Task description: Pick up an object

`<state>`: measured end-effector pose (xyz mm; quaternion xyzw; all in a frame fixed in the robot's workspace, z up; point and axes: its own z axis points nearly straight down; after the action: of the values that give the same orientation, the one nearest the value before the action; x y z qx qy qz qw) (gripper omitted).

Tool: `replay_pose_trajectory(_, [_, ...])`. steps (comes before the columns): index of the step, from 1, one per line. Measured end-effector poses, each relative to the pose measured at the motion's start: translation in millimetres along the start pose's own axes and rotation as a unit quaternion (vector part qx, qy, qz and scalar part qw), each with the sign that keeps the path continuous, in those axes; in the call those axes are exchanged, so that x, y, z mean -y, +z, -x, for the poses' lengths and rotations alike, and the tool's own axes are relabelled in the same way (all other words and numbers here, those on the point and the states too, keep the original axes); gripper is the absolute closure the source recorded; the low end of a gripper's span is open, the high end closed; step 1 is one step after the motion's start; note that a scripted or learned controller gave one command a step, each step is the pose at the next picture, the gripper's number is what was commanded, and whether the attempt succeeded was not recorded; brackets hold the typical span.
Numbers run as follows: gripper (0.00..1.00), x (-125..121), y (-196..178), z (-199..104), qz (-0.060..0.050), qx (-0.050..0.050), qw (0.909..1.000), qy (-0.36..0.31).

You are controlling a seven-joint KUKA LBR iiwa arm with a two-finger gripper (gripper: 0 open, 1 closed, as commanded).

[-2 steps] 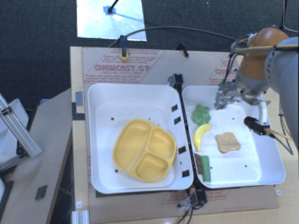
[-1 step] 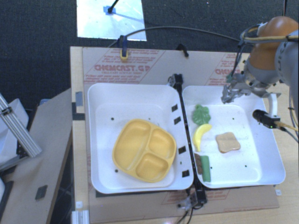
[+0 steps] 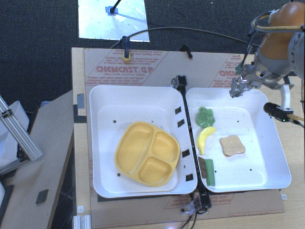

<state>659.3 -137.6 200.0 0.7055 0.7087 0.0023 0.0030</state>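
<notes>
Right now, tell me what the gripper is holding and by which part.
Nothing. The gripper hangs over the right bin's far rim, apart from the items lying in it.

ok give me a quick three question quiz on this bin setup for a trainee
1. True or false: the yellow tray lies in the left bin.
2. Which item in the right bin lies closest to the divider between the bins? A) slice of bread B) green stick C) banana
3. Fill in: the gripper hangs over the right bin's ____ rim.

Key: 1 true; 2 B; 3 far
</notes>
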Motion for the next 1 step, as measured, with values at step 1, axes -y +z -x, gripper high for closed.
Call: replay_pose_trajectory(1, [1.0,-1.9,-39.3,0.1,0.0,0.0,1.0,0.0])
